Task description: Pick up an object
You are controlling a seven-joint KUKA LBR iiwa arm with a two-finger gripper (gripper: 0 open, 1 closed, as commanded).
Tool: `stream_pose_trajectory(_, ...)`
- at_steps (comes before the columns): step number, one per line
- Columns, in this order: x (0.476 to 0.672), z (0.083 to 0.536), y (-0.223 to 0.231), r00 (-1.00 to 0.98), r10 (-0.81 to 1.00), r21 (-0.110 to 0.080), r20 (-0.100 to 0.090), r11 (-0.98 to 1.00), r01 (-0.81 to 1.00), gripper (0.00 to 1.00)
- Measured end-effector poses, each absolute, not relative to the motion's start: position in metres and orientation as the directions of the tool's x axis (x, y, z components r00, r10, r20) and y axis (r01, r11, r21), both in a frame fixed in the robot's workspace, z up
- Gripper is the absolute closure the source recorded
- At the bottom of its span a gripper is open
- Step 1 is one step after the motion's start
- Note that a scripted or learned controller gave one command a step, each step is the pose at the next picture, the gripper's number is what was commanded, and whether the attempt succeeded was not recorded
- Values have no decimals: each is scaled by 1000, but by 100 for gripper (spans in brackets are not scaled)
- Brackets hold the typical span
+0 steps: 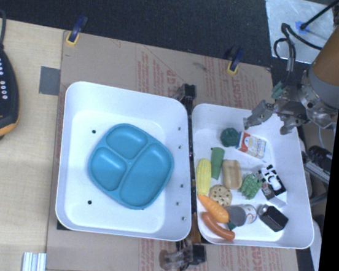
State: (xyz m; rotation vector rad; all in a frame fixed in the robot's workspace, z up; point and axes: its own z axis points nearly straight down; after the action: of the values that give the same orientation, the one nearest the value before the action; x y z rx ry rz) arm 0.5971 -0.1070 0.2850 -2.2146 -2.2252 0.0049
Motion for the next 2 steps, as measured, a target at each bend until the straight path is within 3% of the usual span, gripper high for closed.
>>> stream_pose_trajectory(1,629,161,-103,-7,1000,-6,-2,7,1000,0)
stream_pose_trajectory(2,658,95,-116,-8,1000,2,-4,8,1000,0)
